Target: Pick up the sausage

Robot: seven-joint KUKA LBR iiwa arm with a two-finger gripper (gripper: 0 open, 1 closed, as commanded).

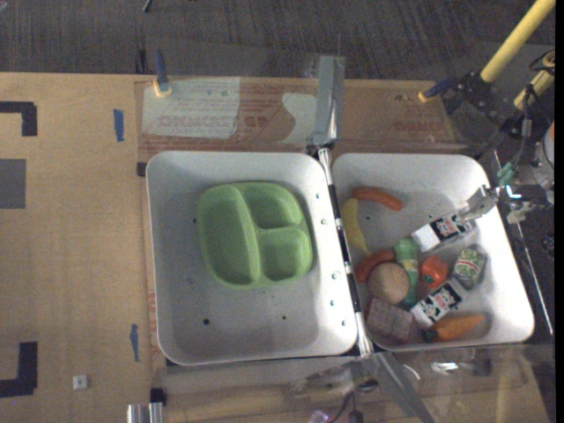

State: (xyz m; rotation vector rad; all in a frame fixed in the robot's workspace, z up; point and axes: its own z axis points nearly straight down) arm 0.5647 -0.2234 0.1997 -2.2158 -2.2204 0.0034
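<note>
Currently the end effector [483,199], state unclear, hovers at the right bin's [414,167] far right edge; next, reach toward the sausage [378,198] near its far edge.

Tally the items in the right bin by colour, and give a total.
Orange or red: 4, among them the sausage and carrot
Yellow: 1, banana
Green: 2
Black-and-white cartons: 2
Tan or brown: 2
Total: 11
</note>
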